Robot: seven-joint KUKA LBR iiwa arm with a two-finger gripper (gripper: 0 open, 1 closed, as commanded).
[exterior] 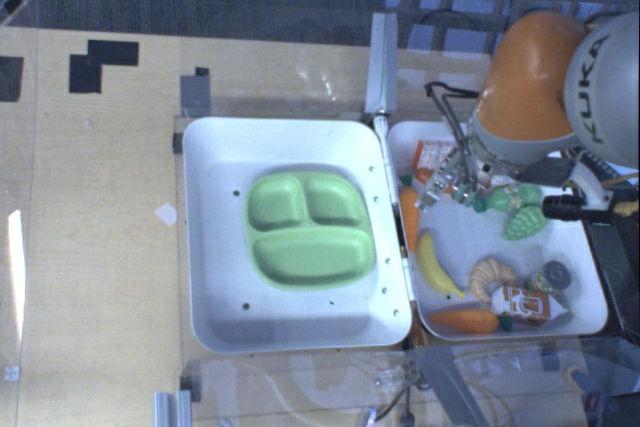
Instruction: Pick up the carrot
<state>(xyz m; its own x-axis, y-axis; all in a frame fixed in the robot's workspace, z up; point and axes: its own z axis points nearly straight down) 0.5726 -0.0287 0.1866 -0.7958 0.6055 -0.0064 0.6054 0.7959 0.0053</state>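
Observation:
The carrot (409,217) is a slim orange piece lying along the left wall of the right bin (600,300), pointing toward the front. My gripper (447,183) hangs over the back left part of that bin, under the arm's orange band (530,75). It sits just right of and behind the carrot's far end, with nothing visibly held.
In the right bin lie a banana (437,264), a croissant (492,277), a green grape bunch (525,219), a can (553,275), a small carton (526,305), a red-and-white box (431,157) and an orange elongated item (463,320). The left bin (210,245) holds a green divided plate (310,227).

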